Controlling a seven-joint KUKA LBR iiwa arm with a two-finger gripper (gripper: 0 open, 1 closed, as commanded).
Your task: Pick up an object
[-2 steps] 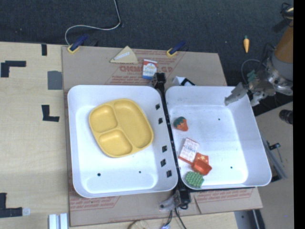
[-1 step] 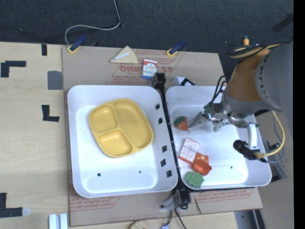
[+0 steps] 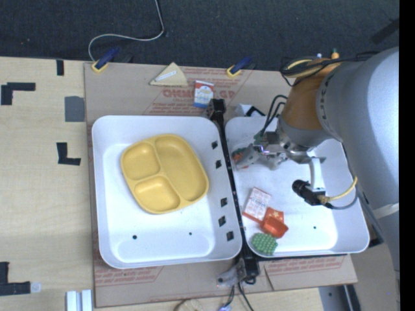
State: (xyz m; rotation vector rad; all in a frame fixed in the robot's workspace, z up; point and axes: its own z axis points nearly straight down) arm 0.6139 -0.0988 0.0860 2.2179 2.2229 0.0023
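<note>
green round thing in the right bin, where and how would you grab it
Judging from the camera view, the green round thing sits low against the right bin's near-left wall, with the orange block close behind it. I'd bring the tool straight down from above and pinch across its rounded body along the wall, where both sides look free.

Two white bins point(image 3: 104, 193), one yellow tray point(image 3: 165, 172), three small objects point(image 3: 266, 222).
</note>
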